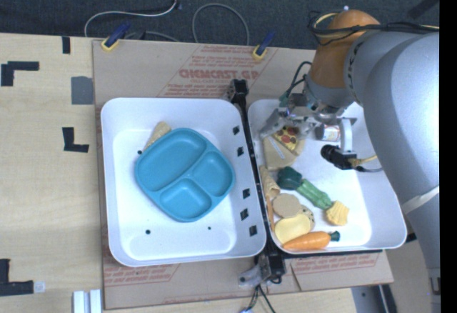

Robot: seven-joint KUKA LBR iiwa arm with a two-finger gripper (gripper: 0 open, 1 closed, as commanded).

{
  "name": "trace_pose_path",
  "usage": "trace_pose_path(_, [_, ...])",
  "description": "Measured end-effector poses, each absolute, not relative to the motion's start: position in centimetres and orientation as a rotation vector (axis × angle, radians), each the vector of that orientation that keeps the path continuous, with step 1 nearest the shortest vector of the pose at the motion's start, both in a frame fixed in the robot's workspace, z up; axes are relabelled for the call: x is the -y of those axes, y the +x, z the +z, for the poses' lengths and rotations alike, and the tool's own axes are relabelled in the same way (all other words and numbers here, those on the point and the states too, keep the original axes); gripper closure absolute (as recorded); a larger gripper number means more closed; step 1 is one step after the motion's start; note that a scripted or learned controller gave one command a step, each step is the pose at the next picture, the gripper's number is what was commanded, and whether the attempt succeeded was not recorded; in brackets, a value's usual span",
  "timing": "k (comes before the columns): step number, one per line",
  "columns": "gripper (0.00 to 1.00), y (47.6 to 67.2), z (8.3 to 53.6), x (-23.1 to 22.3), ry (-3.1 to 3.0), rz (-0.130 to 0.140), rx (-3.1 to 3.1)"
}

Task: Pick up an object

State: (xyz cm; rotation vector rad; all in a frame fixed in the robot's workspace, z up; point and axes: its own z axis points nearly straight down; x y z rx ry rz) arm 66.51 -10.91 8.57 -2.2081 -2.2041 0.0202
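Observation:
My gripper (291, 124) hangs low over the back of the right bin (382, 197), directly above a toy pizza slice (285, 144); whether it touches the slice I cannot make out. In front of the slice lie a green toy vegetable (305, 189), a round beige biscuit (288, 205), a pale yellow piece (291, 228), an orange carrot (308, 241) and a small yellow corn piece (337, 214). A beige strip (268, 183) lies along the bin's left wall.
The left bin (121, 233) holds a blue divided plate (186, 173) with a beige piece (158, 134) poking out behind it. The grey arm (400, 104) covers the right bin's far right side. A black divider (246, 161) runs between the bins.

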Motion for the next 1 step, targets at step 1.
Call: trace_pose_path(1, [0.00,66.51,8.55,11.18,-2.206,0.018,2.203])
